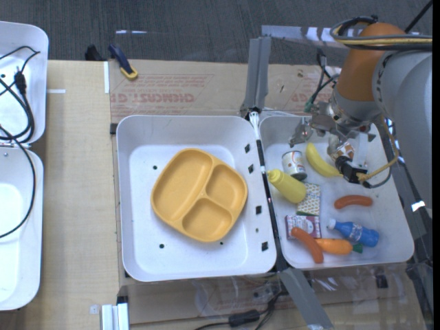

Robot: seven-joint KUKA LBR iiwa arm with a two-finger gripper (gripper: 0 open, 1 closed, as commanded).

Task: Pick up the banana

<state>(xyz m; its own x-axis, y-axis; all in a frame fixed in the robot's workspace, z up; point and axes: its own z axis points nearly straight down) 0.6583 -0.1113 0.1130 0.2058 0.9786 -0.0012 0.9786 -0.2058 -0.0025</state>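
Two white bins sat side by side on your bench, the left bin [130, 184] bearing a yellow divided plate [199, 194]. Your banana [320, 162] lay in the right bin [392, 253], beside a small can [294, 163]. Your gripper [323, 130] hung just above the banana; I could not tell how its fingers stood.

Dark grey carpeted floor [185, 12] runs across the top of the frame. Below it a pale wooden bench [75, 184] spans the picture, its grain running top to bottom. A flattened cardboard sheet [179, 88] with reversed red lettering lies on the bench at upper centre. At the upper left of that sheet rests a small clamp [122, 62] with blue and yellow parts. White moulded trays [17, 239] crossed by black cables [17, 108] sit along the left edge. The light is even and soft.
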